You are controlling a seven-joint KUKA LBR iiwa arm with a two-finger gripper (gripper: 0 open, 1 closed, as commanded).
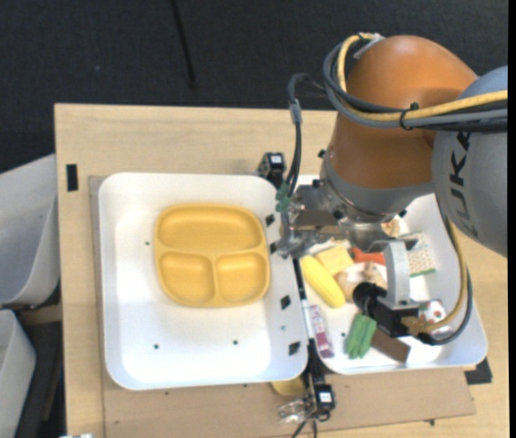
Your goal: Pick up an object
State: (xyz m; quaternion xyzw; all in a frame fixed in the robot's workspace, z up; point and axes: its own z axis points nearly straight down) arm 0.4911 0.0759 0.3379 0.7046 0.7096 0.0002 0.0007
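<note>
The right bin (459, 354) holds a heap of small things. Among them are a yellow banana-shaped piece (322, 281), a pale yellow block (335, 260), a green piece (361, 334), a pink marker (317, 328) and a brown block (390, 347). My gripper (345, 240) hangs low over the upper left part of this heap, just above the pale yellow block. The grey wrist and orange band hide most of it. I see nothing lifted out of the heap.
The left bin (130, 336) holds a yellow divided plate (212, 254). A patterned card (419, 258) and a small white and red item (434, 311) lie at the right bin's right side. The arm covers that bin's far half.
</note>
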